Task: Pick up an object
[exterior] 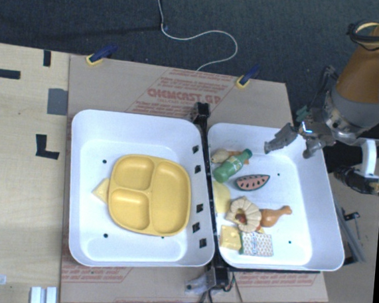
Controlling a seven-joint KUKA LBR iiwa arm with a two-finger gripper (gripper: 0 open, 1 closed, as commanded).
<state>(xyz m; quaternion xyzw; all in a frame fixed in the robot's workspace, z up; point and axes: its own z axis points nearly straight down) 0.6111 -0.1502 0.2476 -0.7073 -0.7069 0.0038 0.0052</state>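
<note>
Two shallow white bins are seen side by side on the worktop (15, 164): the left bin (84, 171) and the right bin (316, 220), meeting at a black hinge line. One yellow divided plate (150, 194) with three compartments is lying in the left bin, and a pale yellow wedge (100, 189) is seen peeking out from under its left edge.

In the right bin, six small toy foods are counted, all gathered toward the left half. One green bottle (231, 165), with a paler green cap, is lying tilted near the top, its base toward the divider. Just right of it, one watermelon slice (251, 182) is seen, red with dark seeds and a green rind. Below, one pale yellow piece (220, 198) is resting against the left wall. One beige pastry-like piece with a red centre (243, 213) is touching one orange-brown chicken drumstick (276, 216). At the bottom, one speckled packet (256, 244) is lying flat beside a small yellow block (230, 237).

The end effector (293, 143) is held over the upper right corner of the right bin, its two fingers spread apart with nothing between them, well apart from the toys. The orange band of the arm (368, 58) is seen at the upper right.
</note>
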